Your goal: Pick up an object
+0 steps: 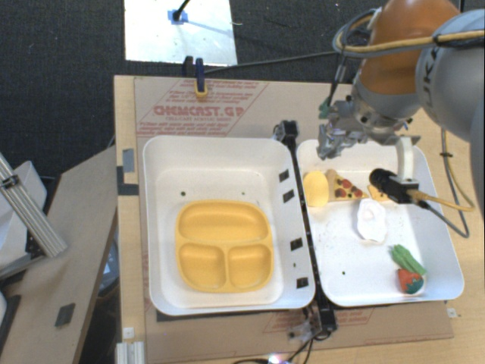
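Gripper (332, 149) hangs over back of right bin (447, 279), nothing in it; can't tell its state. Lemon (316, 189), pizza slice (345, 186) just below me, easy first picks.

L bin (163, 226): yellow tray (224, 245) | R bin (439, 275): pizza slice (342, 187), carrot (408, 270) | pincer (330, 149) above R bin's back edge

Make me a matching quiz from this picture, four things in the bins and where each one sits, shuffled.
Things:
1. yellow divided plate
2. carrot toy
3. white crumpled item
4. pizza slice toy

Places:
A. right bin, near front corner
B. left bin
C. right bin, middle
D. right bin, under the gripper

Pairs: 1-B, 2-A, 3-C, 4-D
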`<state>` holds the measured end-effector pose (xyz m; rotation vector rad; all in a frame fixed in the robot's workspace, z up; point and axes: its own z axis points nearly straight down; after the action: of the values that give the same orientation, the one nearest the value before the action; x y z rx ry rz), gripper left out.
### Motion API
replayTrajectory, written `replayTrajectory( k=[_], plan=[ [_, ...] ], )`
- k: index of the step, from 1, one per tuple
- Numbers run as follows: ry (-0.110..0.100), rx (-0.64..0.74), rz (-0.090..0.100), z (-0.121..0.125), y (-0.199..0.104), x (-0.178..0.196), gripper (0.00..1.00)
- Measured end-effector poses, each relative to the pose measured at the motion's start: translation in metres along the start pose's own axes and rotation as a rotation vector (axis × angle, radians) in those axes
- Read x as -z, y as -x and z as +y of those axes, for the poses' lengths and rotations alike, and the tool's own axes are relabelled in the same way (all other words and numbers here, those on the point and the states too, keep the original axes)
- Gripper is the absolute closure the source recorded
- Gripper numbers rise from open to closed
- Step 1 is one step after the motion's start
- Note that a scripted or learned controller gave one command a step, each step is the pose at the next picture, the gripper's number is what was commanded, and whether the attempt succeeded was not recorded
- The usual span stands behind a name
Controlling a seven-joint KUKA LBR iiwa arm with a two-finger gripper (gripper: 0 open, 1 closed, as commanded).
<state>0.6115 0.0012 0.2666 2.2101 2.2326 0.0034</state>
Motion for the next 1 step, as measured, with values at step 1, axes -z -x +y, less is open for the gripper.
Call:
replayTrajectory(
  k=[1],
  plan=[
    [0.0, 0.0, 0.001, 0.0153, -0.0567, -0.0017, 1.0]
  ],
)
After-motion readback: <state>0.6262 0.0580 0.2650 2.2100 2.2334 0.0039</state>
